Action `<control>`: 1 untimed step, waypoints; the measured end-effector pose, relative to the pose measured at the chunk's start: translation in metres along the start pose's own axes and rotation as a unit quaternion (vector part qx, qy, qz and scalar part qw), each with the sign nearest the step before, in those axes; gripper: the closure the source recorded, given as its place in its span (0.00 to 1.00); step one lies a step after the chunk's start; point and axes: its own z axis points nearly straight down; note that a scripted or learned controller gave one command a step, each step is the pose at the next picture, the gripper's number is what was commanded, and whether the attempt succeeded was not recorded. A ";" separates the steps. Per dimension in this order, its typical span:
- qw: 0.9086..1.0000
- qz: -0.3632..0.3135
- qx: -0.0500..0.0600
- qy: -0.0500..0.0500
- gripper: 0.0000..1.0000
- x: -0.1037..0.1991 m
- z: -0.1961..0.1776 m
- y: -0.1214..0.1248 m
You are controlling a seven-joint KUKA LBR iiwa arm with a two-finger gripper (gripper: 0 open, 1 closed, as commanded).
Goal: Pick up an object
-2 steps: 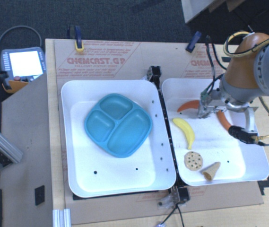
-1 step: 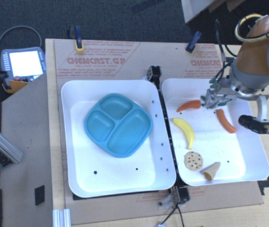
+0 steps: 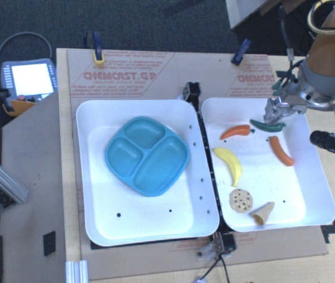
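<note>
The cone-shaped toy (image 3: 262, 212) and cookie (image 3: 240, 200) lie lowest in the frame, in the right bin (image 3: 314, 211), with a banana (image 3: 230, 164) above them. At upper right the jaws (image 3: 275, 112) hang over a dark green piece (image 3: 267, 124) beside the orange chili (image 3: 236, 132); how wide they stand I cannot tell. A sausage (image 3: 281, 151) lies just below. A clean descent centred on the green piece, clear of the chili, seems best.
</note>
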 end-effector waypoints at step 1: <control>1.000 -0.002 0.004 0.003 1.00 0.054 -0.011 -0.020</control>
